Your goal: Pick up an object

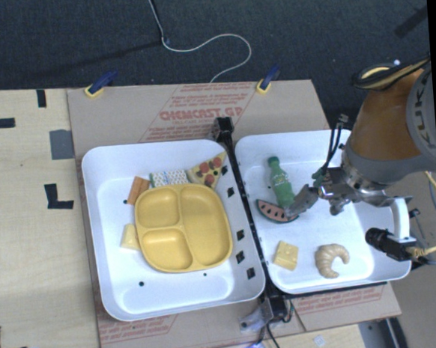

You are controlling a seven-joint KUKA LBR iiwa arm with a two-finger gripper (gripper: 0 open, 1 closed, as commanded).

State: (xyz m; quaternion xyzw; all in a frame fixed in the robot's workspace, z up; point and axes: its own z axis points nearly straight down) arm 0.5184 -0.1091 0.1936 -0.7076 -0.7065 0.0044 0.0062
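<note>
Objects for picking lie in the right bin (pixel 361 274), taking the yellow divided plate (pixel 183 227) in the left bin (pixel 101 216) as landmark. Half hidden behind the plate's far rim lie small flat pieces, hard to identify. Right of the plate come a watermelon slice (pixel 275 211), a green bottle (pixel 281 182), a cheese wedge (pixel 287 256) and a croissant (pixel 332 259). Further right, the gripper (pixel 304 200) reaches beside the slice; whether its fingers are apart or together cannot be made out.

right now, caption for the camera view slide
Claw beside the green plastic bottle and the watermelon slice toy in the right white bin.
</note>
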